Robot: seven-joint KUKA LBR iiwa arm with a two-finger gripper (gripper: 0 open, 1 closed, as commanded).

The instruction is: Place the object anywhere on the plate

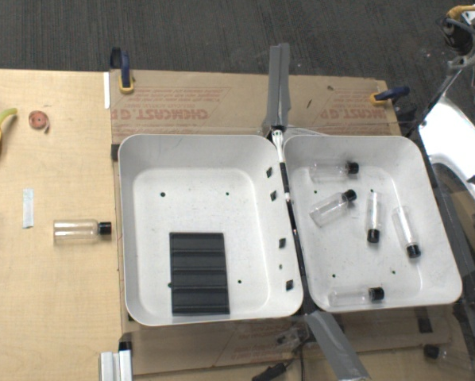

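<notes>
Surveying right bin (436, 213): five clear black-capped vials, nearest target vial (333, 206) lying tilted, well apart from the dark ribbed plate (198, 273) in left bin (134, 213). Judged light, rigid, slippery, prone to roll; I'd grasp mid-barrel. My pincer's state: cannot tell.

From my station, the left bin (142, 213) offered wide bare floor around the dark ribbed plate (198, 273), which lay flat near its front wall. The right bin (428, 213) was more crowded: five clear vials (334, 204) with black caps lay scattered, leaving gaps between them. The raised divider (287, 213) between the bins stood in the way of low crossings.
</notes>
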